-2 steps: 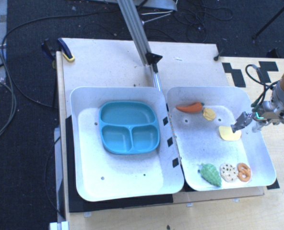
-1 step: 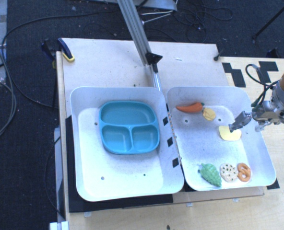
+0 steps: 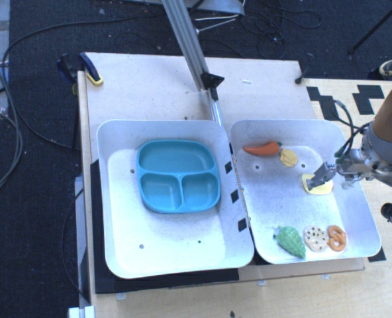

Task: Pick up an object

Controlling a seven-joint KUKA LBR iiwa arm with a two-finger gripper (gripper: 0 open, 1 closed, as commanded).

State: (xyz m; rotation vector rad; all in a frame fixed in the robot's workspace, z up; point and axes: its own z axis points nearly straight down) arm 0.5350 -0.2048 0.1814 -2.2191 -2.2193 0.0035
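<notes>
The right bin (image 3: 355, 211) holds several small items. An orange carrot (image 3: 262, 149) lies at its back, with a small yellow piece (image 3: 289, 157) beside it. A yellow wedge (image 3: 318, 187) sits near the middle right. Along the front lie a green leafy piece (image 3: 291, 240), a round speckled cookie (image 3: 314, 238) and a pretzel (image 3: 336, 238). My gripper (image 3: 328, 174) reaches in from the right and hangs low, right at the top edge of the yellow wedge. I see nothing lifted off the bin floor.
The left bin (image 3: 116, 244) holds a blue divided plate (image 3: 179, 175). A metal pole (image 3: 186, 32) slants from the back down to the gap between the bins. Cables trail over the dark floor beyond the bench.
</notes>
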